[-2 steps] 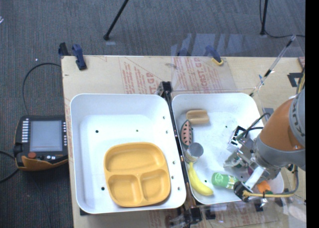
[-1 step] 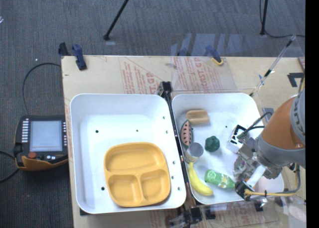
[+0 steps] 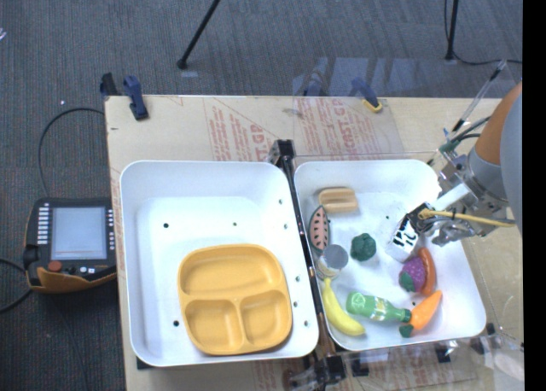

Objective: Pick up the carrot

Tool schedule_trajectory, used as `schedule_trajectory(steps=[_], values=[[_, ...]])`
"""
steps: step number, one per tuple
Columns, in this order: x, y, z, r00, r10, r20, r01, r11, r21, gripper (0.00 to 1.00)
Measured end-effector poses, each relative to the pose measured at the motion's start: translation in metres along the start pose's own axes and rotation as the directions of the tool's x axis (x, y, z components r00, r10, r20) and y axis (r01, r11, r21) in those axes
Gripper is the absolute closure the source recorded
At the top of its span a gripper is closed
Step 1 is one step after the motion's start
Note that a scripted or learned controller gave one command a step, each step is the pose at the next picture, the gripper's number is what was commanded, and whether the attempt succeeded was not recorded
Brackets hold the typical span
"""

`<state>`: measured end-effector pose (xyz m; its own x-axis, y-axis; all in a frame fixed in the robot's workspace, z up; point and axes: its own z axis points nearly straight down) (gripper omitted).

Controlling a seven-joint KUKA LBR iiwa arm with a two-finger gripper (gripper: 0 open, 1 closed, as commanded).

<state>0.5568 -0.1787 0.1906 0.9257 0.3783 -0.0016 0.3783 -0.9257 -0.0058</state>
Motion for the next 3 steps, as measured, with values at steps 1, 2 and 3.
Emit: schedule_trajectory(steps=[1, 2, 3], values=[[-0.001, -0.001, 0.002, 1.000, -0.003, 0.003, 0.003, 1.000, 0.002, 0.00], [-0.024, 0.007, 0.080, 0.996, 0.088, -0.022, -0.088, 0.996, -0.011, 0.00], [-0.059, -0.026, 0.087, 0.991, 0.128, -0.046, -0.130, 0.991, -0.032, 0.00]])
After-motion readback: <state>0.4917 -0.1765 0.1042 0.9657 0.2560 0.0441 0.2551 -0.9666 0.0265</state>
